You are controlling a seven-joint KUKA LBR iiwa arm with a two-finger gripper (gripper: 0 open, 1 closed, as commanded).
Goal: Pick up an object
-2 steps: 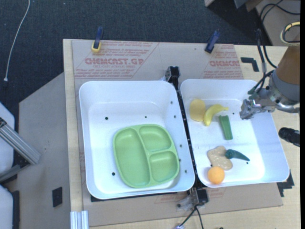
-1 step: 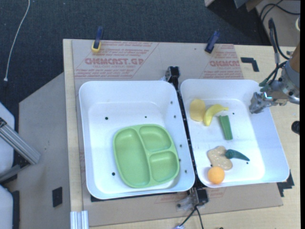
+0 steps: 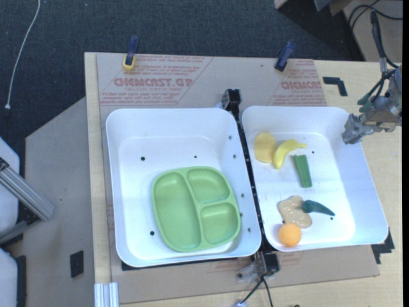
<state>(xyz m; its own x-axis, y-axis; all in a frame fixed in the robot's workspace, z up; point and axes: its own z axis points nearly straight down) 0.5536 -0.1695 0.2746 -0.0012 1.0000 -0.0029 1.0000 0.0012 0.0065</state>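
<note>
The right bin [image 3: 358, 190] holds several small items: a pale yellow piece [image 3: 264, 147], a yellow banana [image 3: 285, 152], a green stick [image 3: 302, 171], a beige lump [image 3: 294, 211], a dark teal pepper shape [image 3: 317, 208] and an orange ball [image 3: 290, 235]. My gripper [image 3: 353, 133] hangs at the bin's far right rim, well right of the banana and above the bin wall. Nothing shows between its fingers.
The left bin [image 3: 128, 139] carries a green divided plate [image 3: 195, 206]. Clamps [image 3: 130, 52] [image 3: 285, 55] sit at the board's back edge, and a black bracket [image 3: 231, 98] joins the bins at the back. Cables run at the upper right.
</note>
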